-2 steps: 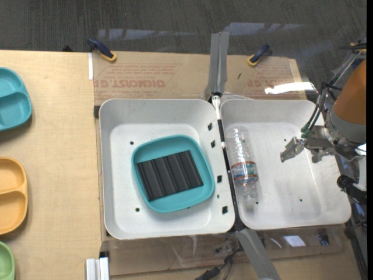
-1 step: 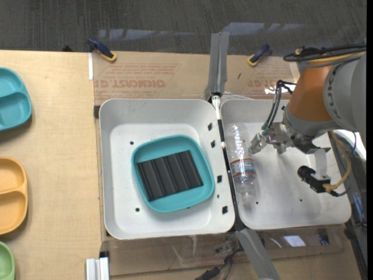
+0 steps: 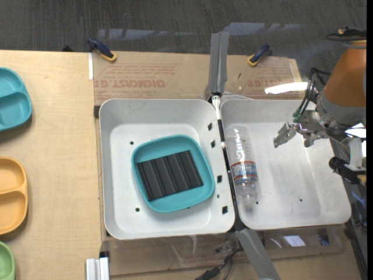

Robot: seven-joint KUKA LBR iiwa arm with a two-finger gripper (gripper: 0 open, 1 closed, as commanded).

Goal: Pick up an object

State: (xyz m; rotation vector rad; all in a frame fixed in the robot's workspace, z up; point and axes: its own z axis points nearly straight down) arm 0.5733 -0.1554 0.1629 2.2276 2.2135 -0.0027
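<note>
A clear plastic water bottle [image 3: 243,168] with a red and blue label lies lengthwise along the left wall of the right bin [image 3: 303,214]. In the left bin [image 3: 116,214] a teal plate [image 3: 172,172] carries a black ridged block [image 3: 169,174]. My gripper [image 3: 293,140] hangs over the upper right part of the right bin, to the right of the bottle and apart from it. Its two fingers stand open with nothing between them.
A metal divider [image 3: 218,69] runs between the two bins at the back. Teal [image 3: 11,101], orange [image 3: 10,194] and green [image 3: 4,262] plates lie on the wooden bench at the far left. Clamps [image 3: 102,49] hold the cardboard behind the bins.
</note>
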